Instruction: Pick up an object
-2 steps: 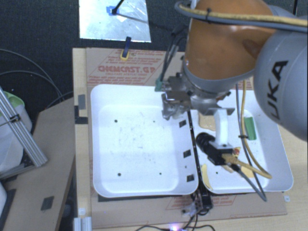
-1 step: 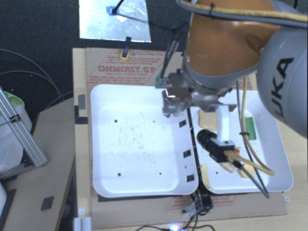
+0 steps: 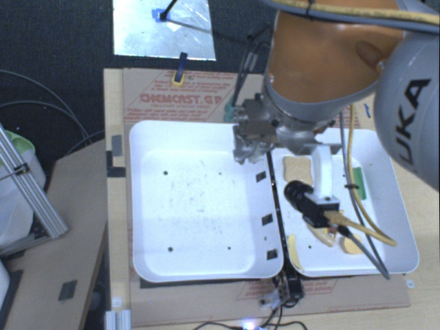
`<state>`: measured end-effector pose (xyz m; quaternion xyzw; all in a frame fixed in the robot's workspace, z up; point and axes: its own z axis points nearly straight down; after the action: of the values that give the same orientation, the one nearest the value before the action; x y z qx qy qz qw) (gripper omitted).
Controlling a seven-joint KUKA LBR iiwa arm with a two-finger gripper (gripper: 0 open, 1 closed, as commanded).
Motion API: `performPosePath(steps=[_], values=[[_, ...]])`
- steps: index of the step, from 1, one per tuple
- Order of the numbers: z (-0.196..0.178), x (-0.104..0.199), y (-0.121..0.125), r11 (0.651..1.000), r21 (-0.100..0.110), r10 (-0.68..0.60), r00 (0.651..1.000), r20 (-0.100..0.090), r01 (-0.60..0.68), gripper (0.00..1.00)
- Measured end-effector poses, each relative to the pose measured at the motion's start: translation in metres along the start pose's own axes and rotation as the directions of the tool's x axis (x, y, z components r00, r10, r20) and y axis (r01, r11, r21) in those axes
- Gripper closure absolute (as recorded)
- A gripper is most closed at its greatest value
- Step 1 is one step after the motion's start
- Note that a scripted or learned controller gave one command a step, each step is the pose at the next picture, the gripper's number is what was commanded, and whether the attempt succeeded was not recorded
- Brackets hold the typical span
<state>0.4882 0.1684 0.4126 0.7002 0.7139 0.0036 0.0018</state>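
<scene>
The surface (image 3: pixel 72 205) bore a cardboard sheet (image 3: pixel 199 81) printed in red "CHEMCAST GP", with two white bins on it. The gripper (image 3: pixel 249 148) hung over the far end of the wall dividing them; whether it was clenched or released could not be told. The likeliest target, a tan flat piece (image 3: pixel 297 166), lay in the right bin (image 3: pixel 404 251), just beside the gripper toward the view's right. The arm (image 3: pixel 412 108) read "KUKA".

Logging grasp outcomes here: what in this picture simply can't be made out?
Gripper, camera view: blurred, so any hold is unreadable.
Right bin: its far half is hidden under the arm.
Tan object: partly covered by the arm, shape unclear.
Green object: too small to identify.
</scene>
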Motion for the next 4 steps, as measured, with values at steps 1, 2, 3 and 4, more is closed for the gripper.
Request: performPosePath(steps=[1,2,3,4], values=[[-0.011,0.0,0.001,1.0,-0.003,-0.006,1.0,-0.001,0.006,1.0],[-0.04,-0.04,0.006,1.0,0.002,0.022,1.0,0.002,-0.022,1.0],[0.107,-0.039,0.044,1.0,0.019,0.02,1.0,0.007,-0.02,1.0],[-0.041,-0.03,0.078,1.0,-0.012,0.015,1.0,-0.002,-0.015,1.0]])
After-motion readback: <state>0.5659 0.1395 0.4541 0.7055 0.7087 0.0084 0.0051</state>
